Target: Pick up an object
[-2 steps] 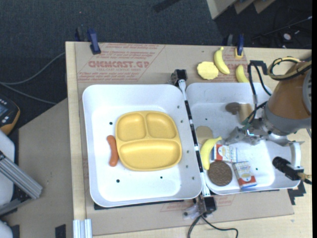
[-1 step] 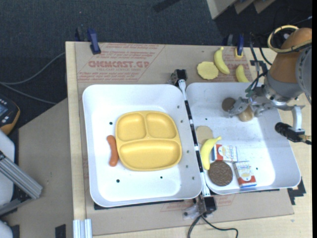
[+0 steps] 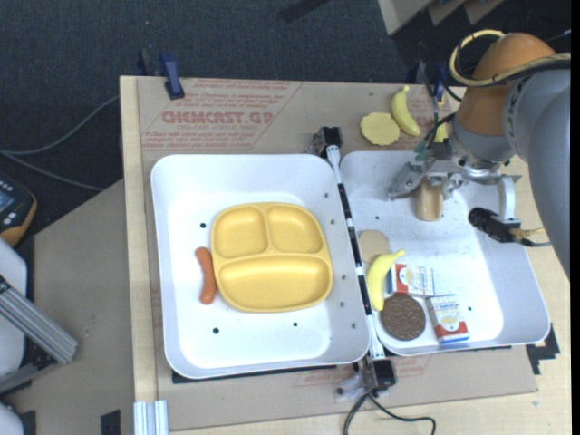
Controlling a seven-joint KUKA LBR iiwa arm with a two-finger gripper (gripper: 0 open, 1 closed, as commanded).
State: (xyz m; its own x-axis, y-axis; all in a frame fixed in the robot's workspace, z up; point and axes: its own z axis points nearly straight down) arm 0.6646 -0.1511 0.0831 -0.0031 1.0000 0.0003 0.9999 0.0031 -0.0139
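Right now I have the two-finger gripper (image 3: 429, 181) at upper right, fingers spread above a small tan cylinder (image 3: 429, 203), so closing on it looks next.

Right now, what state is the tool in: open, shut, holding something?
Tool: cannot be told; it sits over a tan cylindrical object in the right white bin.

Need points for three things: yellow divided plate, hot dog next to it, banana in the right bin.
yellow divided plate (image 3: 272, 270): camera view, middle of its large lower compartment.
hot dog (image 3: 207, 275): camera view, mid-length of the sausage.
banana in the right bin (image 3: 379, 277): camera view, middle of its curved body.
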